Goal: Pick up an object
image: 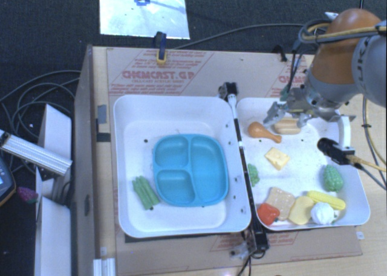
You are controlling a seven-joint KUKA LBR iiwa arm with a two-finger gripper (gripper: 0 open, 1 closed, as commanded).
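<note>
Bread roll (286,127), tan and oblong, lies at the 12 o'clock end of the right bin (361,191), and it looks like the object being picked. The claw (289,113) sits directly over it, its metal fingers spread to either side of the roll and reaching down around it; they appear released rather than clenched, and the roll rests on the bin floor, not lifted.

Just at 9 o'clock of the roll lies a toy drumstick (263,130), close enough to touch or nearly touch it. Toward 6 o'clock, in the middle of the bin, is a cheese wedge (277,158). Along the bin's 6 o'clock edge lie a cracker (279,197), a red piece (268,212), a yellow piece (301,209), a white ball (322,213) and a banana (327,199). A green bumpy fruit (332,177) sits at 3 o'clock. The left bin (130,148) holds a blue divided tray (189,169) and a green bean pod (145,192). Both bins stand on the counter (181,75).

Judging by this, the step in hand is the grasp itself: the claw is placed but not closed. The next move calls for closing squarely on the roll without catching the drumstick, then lifting straight up.
</note>
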